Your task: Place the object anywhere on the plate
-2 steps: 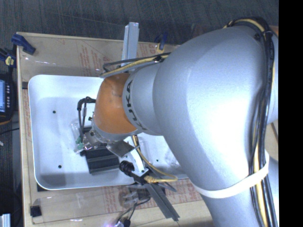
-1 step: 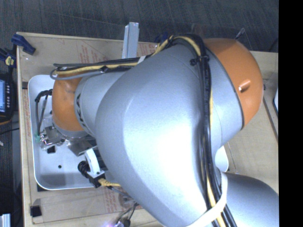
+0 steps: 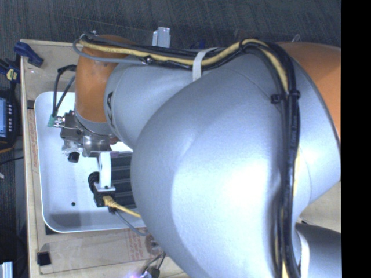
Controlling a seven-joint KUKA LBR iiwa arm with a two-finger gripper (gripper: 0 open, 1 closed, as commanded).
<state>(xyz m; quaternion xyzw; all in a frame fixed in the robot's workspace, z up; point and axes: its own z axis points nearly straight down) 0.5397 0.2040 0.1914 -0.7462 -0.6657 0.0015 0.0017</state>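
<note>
My grey arm fills most of the camera view and hides much of the bench. Its orange band (image 3: 93, 91) sits above the wrist, over the left white bin (image 3: 46, 172). The gripper (image 3: 71, 136) hangs at the wrist's end above the upper-left part of that bin, and its metal body is seen from behind. A small dark speck (image 3: 73, 203) lies on the bin floor below the gripper. The arm covers the bin's right side and everything beyond it.
The wooden bench (image 3: 87, 248) frames the bin. A blue clamp (image 3: 28, 53) sits at its top left corner. A black device (image 3: 8, 117) stands off the left edge. A small black block (image 3: 43, 258) rests at the bench's lower left.
</note>
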